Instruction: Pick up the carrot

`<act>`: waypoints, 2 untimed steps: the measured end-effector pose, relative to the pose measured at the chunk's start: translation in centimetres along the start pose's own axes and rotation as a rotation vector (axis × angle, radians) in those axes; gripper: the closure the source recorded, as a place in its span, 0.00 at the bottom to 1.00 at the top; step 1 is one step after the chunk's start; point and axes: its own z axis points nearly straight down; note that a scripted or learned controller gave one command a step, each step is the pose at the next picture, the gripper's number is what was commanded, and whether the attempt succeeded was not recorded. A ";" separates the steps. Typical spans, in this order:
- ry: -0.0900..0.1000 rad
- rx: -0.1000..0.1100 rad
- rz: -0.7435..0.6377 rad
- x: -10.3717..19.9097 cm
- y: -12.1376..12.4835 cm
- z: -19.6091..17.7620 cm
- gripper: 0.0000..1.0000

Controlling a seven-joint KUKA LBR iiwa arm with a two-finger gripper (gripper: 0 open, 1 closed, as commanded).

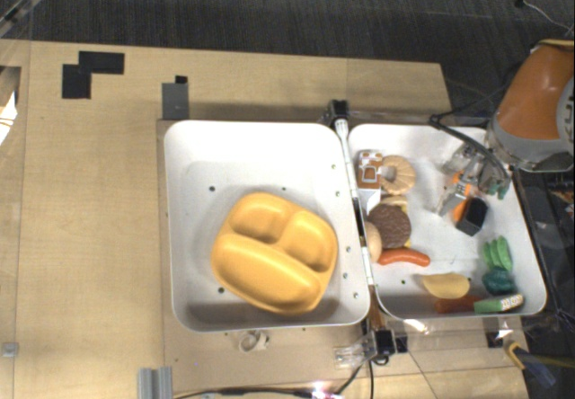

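My gripper (465,189) hangs over the upper right part of the right bin (530,249), below the arm's orange band. A small orange piece, which looks like the carrot (460,207), shows right under the gripper's lower end, touching a black block (473,217). The gripper's metal parts hide most of the orange piece, and I cannot make out whether it is gripped or just lying below.
The right bin also holds a round tan cookie (396,174), a dark brown patty (392,225), an orange-red sausage (404,256), a pale yellow wedge (446,284) and green items (497,255) along its right side. A big yellow bread-like lump (274,251) fills the left bin (193,164).
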 end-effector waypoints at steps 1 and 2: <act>-0.014 -0.002 -0.007 -0.4 0.3 -1.5 1.00; 0.000 -0.004 0.109 2.8 6.7 -6.5 1.00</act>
